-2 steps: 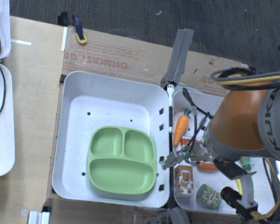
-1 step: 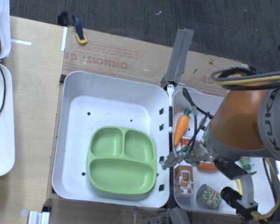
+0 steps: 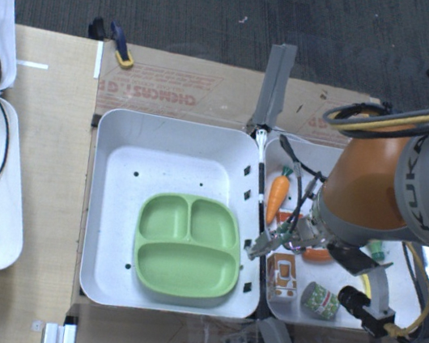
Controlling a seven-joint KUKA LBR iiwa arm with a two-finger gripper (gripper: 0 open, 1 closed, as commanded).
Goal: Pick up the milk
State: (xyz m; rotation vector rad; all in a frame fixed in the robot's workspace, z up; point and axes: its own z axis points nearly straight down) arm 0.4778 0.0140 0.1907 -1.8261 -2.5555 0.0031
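Note:
The milk (image 3: 282, 275) is a small white and orange carton lying flat in the right bin (image 3: 289, 309), near its front left corner. My gripper (image 3: 267, 244) hangs just above and left of the carton, over the wall between the two bins. Nothing shows as held in it. The grey arm with its orange band (image 3: 368, 185) covers much of the right bin.
An orange carrot (image 3: 277, 196) lies at the right bin's left side, a green can (image 3: 321, 301) sits right of the milk, and a red item (image 3: 316, 255) peeks out under the wrist. The left bin (image 3: 112, 190) holds a green divided plate (image 3: 186, 245).

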